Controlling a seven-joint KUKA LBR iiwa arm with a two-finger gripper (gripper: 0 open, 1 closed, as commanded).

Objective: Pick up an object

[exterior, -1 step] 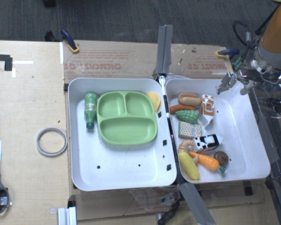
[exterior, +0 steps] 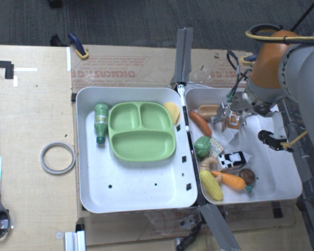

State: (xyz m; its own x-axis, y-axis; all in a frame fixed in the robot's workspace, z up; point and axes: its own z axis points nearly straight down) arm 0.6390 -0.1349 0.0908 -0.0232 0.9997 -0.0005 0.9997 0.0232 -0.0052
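The jaws (exterior: 231,116) sit low at the top of the right bin (exterior: 282,190), where a small brown-and-white object (exterior: 233,121) shows right at their tip, but whether they are clamped on it, released beside it or merely above it I cannot tell, since the wrist hardware crowds that spot. The arm (exterior: 275,69) bends in from the right so its bulk stays outside the bin, which seems to leave room over the toys. Just beside the tip lie a hot dog bun (exterior: 208,110) and a red sausage (exterior: 200,123); further toward the near rim a green vegetable (exterior: 202,146), a black-and-white cow figure (exterior: 233,160), a carrot (exterior: 231,180) and a corn cob (exterior: 211,185) are heaped together, touching. Any of these could be the thing to lift. The left bin (exterior: 136,184) holds a green divided plate (exterior: 142,130), a green bottle (exterior: 101,122) alongside it and a yellow piece (exterior: 172,110) at its corner. Out on the counter (exterior: 26,119) rest a tape ring (exterior: 58,157) and scissors (exterior: 0,213)
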